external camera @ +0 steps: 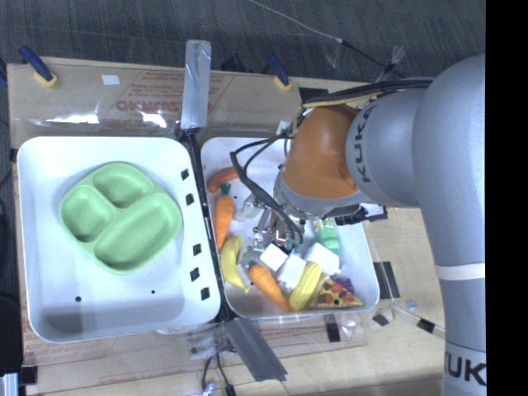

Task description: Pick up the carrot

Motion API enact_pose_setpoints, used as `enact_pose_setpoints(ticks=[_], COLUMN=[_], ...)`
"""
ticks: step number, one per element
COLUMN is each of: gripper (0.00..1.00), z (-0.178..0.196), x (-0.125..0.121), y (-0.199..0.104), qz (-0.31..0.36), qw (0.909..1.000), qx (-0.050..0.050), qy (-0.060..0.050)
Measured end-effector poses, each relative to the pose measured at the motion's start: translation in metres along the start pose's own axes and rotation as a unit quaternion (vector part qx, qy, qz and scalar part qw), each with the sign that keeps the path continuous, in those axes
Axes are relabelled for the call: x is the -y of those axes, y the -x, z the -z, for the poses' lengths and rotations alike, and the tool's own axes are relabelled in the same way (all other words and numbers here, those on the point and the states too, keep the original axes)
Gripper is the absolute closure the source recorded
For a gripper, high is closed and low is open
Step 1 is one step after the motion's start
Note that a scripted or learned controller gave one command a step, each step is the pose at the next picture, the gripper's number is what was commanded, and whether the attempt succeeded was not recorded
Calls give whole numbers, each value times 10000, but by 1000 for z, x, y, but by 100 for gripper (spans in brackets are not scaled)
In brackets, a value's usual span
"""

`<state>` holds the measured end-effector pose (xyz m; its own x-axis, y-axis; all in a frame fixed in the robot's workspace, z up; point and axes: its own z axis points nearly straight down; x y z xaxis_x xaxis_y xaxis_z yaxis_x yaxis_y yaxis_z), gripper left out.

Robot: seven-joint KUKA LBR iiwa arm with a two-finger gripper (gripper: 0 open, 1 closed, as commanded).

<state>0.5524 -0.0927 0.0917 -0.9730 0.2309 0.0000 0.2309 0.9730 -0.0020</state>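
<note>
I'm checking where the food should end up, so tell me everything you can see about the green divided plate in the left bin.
The pale green, plastic-looking divided plate lies flat, right way up, in the left shallow white bin, toward its upper middle. It is rounded, with a raised rim and ridges splitting it into three compartments: two smaller ones above, one longer one below right. It touches the bin's floor.

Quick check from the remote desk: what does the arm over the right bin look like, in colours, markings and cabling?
The arm is smooth, rounded grey metal with an orange band above the wrist. Black "KUKA" lettering sits beside the band and again low on the base. Black cables loop off the wrist, and a pale ring circles the lower column. The gripper is small, metallic and cluttered.
</note>
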Motion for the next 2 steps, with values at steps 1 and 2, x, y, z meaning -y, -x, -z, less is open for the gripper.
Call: enact_pose_setpoints(ticks=[1, 2], gripper=[0, 100], z=[2, 11], x=[29, 26], y=[-69, -70], qz=[-2416, -2363], qw=[9704, 9717], qx=[48, 18], qy=[-4, 10])
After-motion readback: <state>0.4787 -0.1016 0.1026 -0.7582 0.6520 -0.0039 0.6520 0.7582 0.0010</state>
